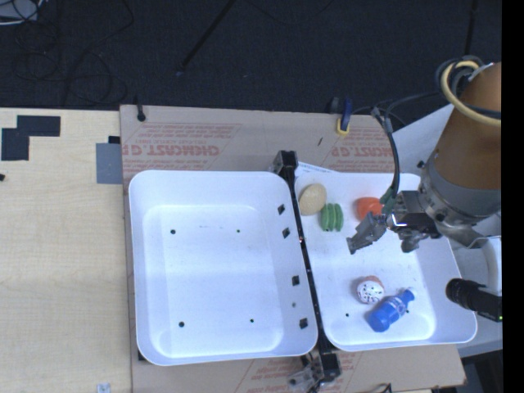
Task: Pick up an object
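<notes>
Arm (471, 137) comes in from the right, wrist low over the right bin (446, 322); gripper (385, 234) hangs w/ fingers spread apart, nothing btwn them. Just beside it, toward the bin's far edge, sits a small orange object (368, 207). Also in the bin: green ridged piece (332, 217), beige egg-shaped piece (311, 198), speckled ball (369, 289), blue bottle (388, 311).

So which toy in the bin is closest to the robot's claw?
The orange toy, at the far side of the right bin, sits right beside the gripper. The green toy, beige toy, spotted ball and blue bottle lie farther off.
</notes>
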You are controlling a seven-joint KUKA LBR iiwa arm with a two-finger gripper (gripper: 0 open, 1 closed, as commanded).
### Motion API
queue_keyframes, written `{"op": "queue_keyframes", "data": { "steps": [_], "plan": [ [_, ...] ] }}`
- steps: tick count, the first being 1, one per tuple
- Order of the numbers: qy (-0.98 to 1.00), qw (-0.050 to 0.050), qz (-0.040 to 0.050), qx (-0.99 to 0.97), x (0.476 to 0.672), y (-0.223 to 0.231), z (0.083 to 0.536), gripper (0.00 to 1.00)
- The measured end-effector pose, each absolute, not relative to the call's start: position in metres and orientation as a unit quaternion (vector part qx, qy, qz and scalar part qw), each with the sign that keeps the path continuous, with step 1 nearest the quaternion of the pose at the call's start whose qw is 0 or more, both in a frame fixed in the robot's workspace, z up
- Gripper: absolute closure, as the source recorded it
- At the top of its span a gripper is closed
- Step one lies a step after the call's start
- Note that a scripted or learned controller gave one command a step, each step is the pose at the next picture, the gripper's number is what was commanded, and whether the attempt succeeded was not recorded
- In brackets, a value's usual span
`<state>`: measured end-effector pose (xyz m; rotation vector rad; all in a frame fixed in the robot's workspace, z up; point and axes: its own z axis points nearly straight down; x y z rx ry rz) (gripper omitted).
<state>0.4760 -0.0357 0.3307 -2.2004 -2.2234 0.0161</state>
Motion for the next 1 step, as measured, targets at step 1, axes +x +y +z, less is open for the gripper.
{"op": "queue_keyframes", "data": {
  "steps": [1],
  "plan": [
    [-0.711,0.007,0.0051,-0.703,0.4760,-0.0357,0.3307,0.00]
  ]
}}
